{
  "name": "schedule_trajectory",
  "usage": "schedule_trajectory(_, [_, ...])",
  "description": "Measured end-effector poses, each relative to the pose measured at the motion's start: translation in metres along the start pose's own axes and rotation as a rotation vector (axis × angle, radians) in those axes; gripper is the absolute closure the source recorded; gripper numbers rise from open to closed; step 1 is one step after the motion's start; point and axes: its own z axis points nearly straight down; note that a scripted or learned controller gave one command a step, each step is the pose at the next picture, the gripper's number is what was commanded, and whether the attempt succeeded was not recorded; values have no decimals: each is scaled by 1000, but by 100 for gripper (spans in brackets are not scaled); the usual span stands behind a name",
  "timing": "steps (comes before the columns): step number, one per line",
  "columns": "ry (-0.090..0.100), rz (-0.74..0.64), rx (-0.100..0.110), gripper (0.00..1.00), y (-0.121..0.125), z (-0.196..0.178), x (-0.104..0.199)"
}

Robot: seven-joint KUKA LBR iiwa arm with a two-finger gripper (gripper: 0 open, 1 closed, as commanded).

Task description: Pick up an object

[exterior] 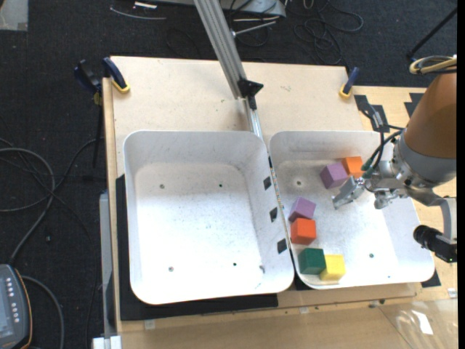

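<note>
gripper (pixel 361 192) – over right bin (pixel 407 267) | fingers apart, holding nothing (purple cube (pixel 334 174) just beside)

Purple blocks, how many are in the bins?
2, both in the right bin: one purple block near the gripper, another purple block just above the orange block. The arm may hide more.

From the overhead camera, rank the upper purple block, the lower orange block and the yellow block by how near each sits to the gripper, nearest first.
All sit in the right bin, left of or below the gripper.
1. Upper purple block: just up-left of the gripper.
2. Lower orange block: down-left, near the bin's left wall.
3. Yellow block: farthest, at the bin's front edge beside the green block.
</note>
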Motion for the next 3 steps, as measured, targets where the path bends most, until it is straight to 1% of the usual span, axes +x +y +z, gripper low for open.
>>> schedule_trajectory(1, [0,1,6,0,41,98,-26])
schedule_trajectory(2, [-2,-1,-3,0,37,113,-21])
schedule_trajectory(3, [-1,-4,-2,0,103,138,-20])
